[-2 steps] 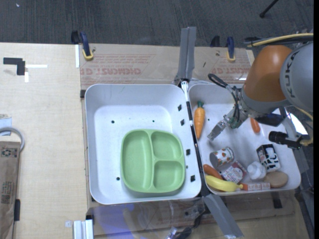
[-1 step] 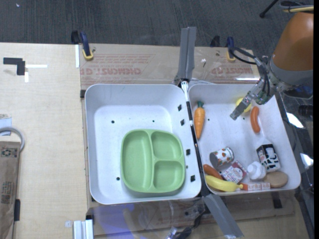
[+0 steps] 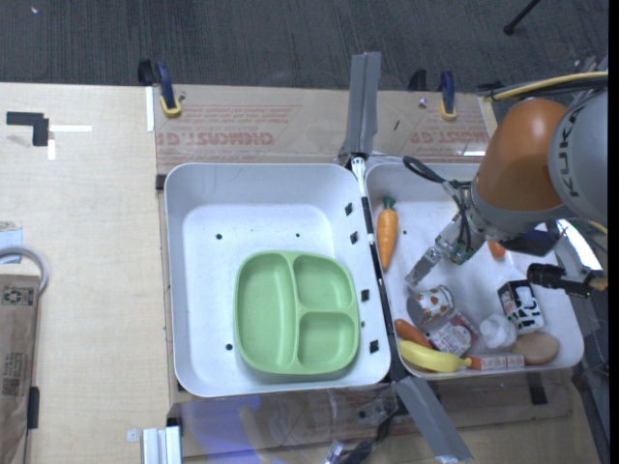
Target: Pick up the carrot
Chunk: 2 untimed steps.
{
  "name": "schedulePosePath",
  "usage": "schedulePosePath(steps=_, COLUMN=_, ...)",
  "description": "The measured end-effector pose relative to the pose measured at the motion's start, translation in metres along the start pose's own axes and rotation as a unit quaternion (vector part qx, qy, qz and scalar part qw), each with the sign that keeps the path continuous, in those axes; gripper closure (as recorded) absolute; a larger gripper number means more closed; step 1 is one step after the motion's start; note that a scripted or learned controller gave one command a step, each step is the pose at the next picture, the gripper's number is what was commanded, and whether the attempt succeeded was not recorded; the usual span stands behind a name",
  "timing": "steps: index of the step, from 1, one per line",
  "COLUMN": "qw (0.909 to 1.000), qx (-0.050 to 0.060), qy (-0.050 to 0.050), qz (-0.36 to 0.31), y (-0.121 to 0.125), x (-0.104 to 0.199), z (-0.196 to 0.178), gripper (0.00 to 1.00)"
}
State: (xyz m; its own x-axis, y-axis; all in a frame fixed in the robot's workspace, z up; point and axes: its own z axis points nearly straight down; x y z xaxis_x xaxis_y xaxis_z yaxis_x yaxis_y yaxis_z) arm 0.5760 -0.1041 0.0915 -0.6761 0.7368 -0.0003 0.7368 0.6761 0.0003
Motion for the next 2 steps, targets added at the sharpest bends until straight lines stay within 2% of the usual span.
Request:
schedulePosePath(steps=1, qw=1.0000, qx=-0.001, qy=-0.001, qz=0.002, y=0.000, x=-0.001, z=-0.009, gripper=1.00)
schedulePosePath(steps=2, qw=0.9990, qx=-0.001, qy=-0.002, qz=-0.045, y=0.067, x=-0.038, z=-0.101, gripper=1.00)
